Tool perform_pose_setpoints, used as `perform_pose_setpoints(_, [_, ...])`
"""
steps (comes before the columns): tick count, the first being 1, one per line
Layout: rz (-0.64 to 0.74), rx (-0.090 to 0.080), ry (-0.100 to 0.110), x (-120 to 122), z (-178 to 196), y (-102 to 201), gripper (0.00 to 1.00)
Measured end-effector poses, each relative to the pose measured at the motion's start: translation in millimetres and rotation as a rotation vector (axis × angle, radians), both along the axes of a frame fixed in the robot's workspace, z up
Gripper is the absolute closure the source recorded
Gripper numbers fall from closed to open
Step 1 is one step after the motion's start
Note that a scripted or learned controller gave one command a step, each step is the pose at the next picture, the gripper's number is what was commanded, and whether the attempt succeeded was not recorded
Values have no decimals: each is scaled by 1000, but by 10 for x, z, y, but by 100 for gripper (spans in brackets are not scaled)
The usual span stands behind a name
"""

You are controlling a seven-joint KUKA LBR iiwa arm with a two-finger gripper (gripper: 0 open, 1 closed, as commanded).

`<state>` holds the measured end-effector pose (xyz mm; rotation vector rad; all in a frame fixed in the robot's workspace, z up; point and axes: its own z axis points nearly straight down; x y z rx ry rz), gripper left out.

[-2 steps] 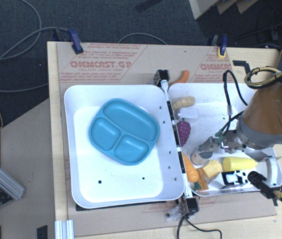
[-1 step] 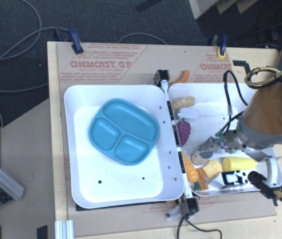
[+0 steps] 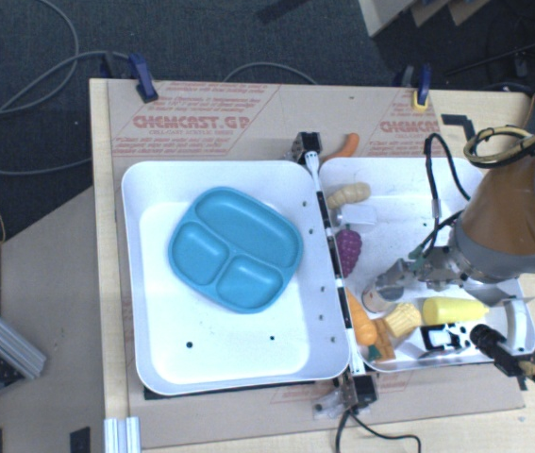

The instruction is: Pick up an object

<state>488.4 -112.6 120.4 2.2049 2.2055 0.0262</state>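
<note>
My gripper (image 3: 392, 284) is low inside the right bin (image 3: 394, 177), reaching in from the right under the grey wrist and orange band. It hovers just above a piece of corn (image 3: 401, 321) and an orange carrot (image 3: 362, 321), and to the right of a purple bunch of grapes (image 3: 347, 247). A yellow object (image 3: 452, 307) lies just below the wrist. A beige peanut-shaped piece (image 3: 349, 194) rests near the bin's far left corner. Nothing visibly sits in the gripper.
The left bin (image 3: 154, 347) holds a blue divided plate (image 3: 236, 248). A black-and-white item (image 3: 446, 338) lies at the right bin's near edge. An orange piece (image 3: 346, 144) sits on the bench beyond the bins. Black cables hang beside the arm.
</note>
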Motion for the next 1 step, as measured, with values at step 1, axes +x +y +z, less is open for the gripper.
perform_pose_setpoints(1, [0,-1,0,0,-2,0,0])
